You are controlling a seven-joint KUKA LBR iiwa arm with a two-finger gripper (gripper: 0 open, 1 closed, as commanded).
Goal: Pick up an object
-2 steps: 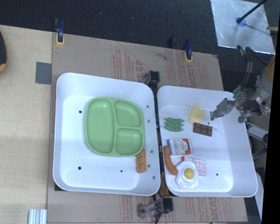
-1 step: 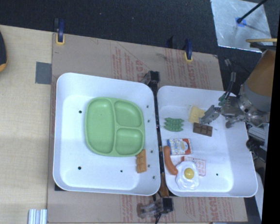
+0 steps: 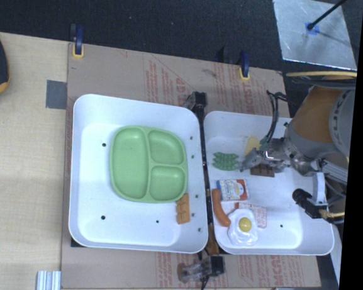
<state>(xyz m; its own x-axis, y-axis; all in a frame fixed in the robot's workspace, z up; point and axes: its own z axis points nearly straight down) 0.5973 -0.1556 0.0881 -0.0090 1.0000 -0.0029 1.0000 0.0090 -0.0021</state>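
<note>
Camera view, grey arm reaching in from the right, pincer low in the right bin at centre right, finger state impossible to tell, just beside green pea pod, fried egg and sausage lower down, green divided plate in the left bin

The arm is cut off at the right — its gripper covers part of a small brown object, too small to identify.
</note>
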